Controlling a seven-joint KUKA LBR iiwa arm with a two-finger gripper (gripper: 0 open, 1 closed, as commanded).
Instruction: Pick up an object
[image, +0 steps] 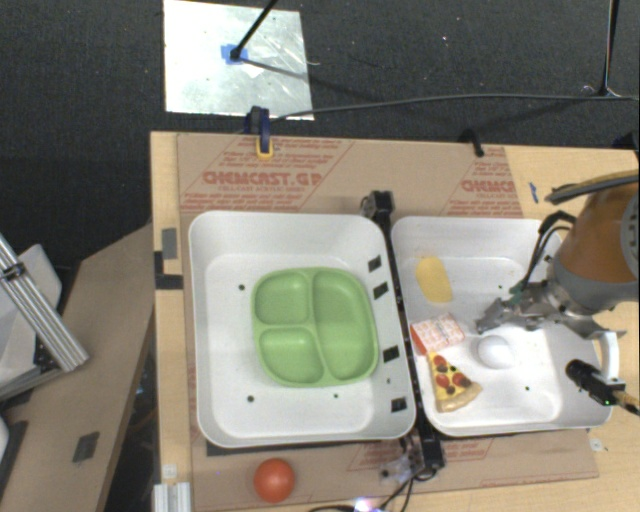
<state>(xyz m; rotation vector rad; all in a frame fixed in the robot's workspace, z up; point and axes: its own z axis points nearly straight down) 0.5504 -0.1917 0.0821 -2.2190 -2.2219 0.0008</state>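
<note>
The right bin (520, 240) holds a yellow oblong piece (433, 278), a small pink and white box (437, 332), a white egg-shaped object (494, 350) and a toy pizza slice (452, 381). My gripper (503, 314) reaches in from the right and hangs low over the middle of this bin. It is just above and behind the white egg-shaped object, and right of the pink box. I see nothing held in it.
A green divided plate (313, 327) lies in the left bin (220, 250). A red ball (273, 479) rests on the bench in front of the left bin. The black divider with clips (392, 300) runs between the bins.
</note>
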